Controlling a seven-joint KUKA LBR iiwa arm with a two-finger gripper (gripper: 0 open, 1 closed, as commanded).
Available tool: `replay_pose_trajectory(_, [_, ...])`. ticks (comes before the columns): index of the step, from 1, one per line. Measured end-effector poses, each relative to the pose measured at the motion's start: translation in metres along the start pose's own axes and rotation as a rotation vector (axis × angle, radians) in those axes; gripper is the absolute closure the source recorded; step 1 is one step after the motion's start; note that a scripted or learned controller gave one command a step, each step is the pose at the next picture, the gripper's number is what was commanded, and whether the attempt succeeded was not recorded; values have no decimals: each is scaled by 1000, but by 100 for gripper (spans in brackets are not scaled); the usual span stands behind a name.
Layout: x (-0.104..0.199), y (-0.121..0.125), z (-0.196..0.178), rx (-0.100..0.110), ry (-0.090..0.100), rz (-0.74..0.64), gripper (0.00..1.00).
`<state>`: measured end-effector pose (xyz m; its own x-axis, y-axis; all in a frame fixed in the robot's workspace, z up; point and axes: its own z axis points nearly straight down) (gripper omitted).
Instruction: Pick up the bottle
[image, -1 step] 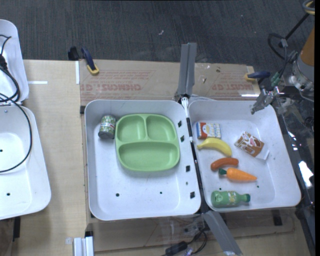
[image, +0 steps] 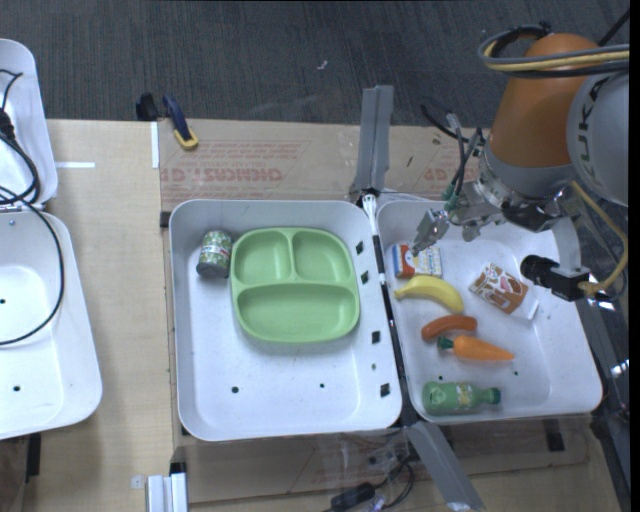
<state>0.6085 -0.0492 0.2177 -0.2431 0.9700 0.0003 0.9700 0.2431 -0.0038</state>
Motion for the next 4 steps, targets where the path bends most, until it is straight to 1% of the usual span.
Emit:
replay_pose_trajectory(1, [-51, -70, 45, 0, 0, 27, 0])
replay_pose_trajectory(2, [-36, -144, 128, -1, 2, -70, 0])
replay_pose_trajectory(3, [-20, -140, 128, -1, 2, -34, 0])
replay_pose_trajectory(4, [11, -131, 27, -4, -1, -363, 0])
